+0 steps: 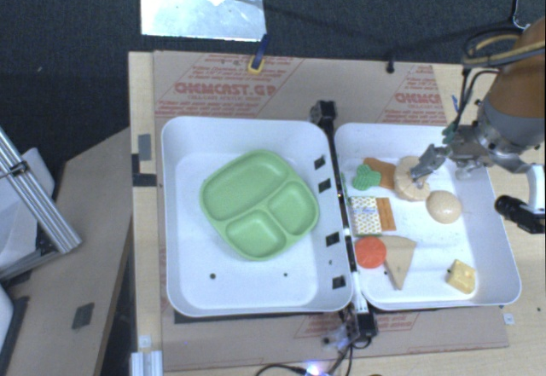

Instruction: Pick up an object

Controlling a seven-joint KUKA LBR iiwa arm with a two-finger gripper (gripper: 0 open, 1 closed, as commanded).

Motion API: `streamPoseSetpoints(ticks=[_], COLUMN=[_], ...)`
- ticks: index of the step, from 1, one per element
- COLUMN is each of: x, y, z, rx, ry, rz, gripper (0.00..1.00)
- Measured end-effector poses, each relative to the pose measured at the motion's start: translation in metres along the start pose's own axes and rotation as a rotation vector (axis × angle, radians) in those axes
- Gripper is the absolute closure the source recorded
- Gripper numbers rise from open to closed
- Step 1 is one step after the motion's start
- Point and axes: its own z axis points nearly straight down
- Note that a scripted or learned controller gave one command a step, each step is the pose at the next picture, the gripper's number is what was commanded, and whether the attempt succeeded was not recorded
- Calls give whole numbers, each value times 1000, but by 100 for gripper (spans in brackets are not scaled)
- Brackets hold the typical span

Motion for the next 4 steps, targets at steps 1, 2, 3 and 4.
streamPoseSetpoints(ticks=[1, 2, 3, 4], x=[0, -1, 2, 3], y=[3, 3, 1, 2], z=[-7, 34, 76, 112], rx=[-12, -12, -11, -12], ry=[-2, -3, -2, -2], rz=[-3, -1, -1, 0], gripper=[0, 0, 0, 0])
